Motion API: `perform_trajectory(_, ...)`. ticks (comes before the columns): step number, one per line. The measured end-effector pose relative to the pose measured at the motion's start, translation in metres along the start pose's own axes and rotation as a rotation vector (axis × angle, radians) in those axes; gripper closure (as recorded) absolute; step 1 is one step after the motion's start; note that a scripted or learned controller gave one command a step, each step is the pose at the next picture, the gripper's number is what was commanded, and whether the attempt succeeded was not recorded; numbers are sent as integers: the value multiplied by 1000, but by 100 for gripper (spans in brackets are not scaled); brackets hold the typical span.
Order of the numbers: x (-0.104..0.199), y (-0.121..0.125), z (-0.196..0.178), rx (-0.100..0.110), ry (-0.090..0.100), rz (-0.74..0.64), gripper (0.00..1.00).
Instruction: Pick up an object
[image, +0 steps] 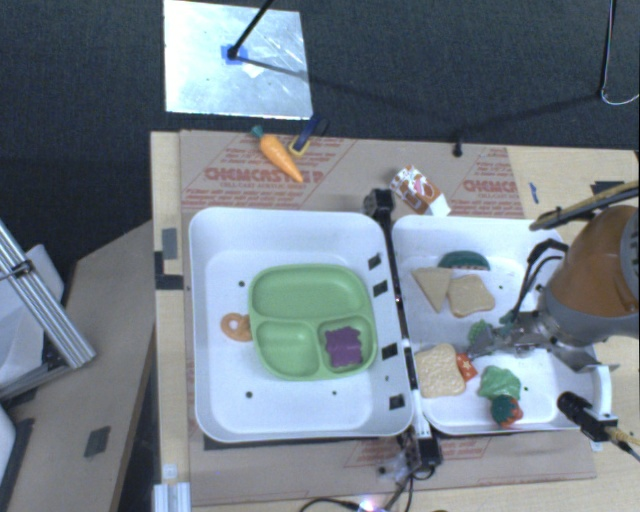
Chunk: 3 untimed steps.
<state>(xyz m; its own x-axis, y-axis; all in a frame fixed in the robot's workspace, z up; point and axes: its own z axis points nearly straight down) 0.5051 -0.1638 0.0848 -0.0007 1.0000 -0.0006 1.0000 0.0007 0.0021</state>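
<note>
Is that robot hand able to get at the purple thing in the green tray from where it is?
Probably yes. The purple piece lies uncovered in the green tray, in the left bin; the hand is low in the right bin, so it must cross over.

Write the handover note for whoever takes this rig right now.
End effector: low in the right bin, among the food pieces; its grip state is unreadable, and nothing is visibly held.
Right bin: two bread slices, a cracker square, green leafy pieces, a dark green piece.
Left bin: green tray holding a purple piece; a pretzel beside it.
Done: no pick confirmed.
Left: grasp and lift one object.
</note>
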Motion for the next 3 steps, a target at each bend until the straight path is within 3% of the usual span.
perform_trajectory(1, 0, 1, -11, -2, 0, -1, 100)
perform_trajectory(3, 8, 1, -99, -4, -1, -4, 100)
